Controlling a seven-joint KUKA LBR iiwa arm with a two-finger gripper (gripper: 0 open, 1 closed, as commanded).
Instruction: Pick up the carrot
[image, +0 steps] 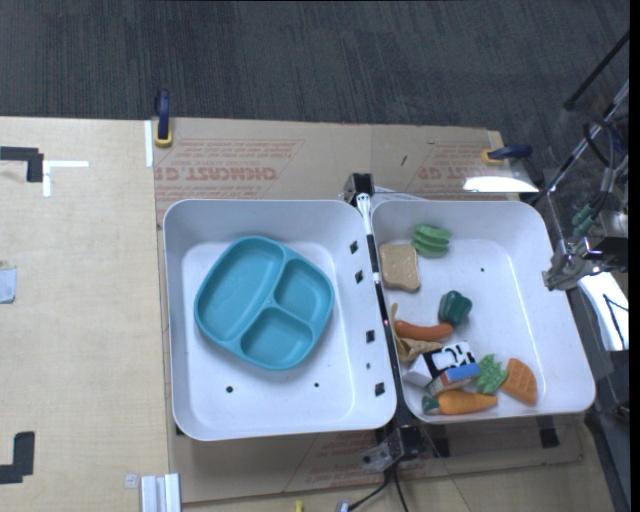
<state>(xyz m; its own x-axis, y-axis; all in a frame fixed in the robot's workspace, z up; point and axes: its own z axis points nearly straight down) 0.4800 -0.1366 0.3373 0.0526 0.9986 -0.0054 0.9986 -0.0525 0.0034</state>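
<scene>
An orange carrot (465, 402) with a green stub at its left end lies along the front wall of the right bin (520, 255). Just to its right sits a shorter orange wedge (521, 381) with a leafy green top (490, 374). The gripper (562, 272) hangs over the right rim of the right bin, well away from the carrot, at the back right of it. Nothing shows between its fingertips.
The right bin also holds a red sausage (424, 329), a bread slice (399, 266), a dark green pepper (455, 306), a light green ridged piece (432, 239) and a black-and-white box (449, 362) beside the carrot. A teal divided plate (264, 301) lies in the left bin (190, 400).
</scene>
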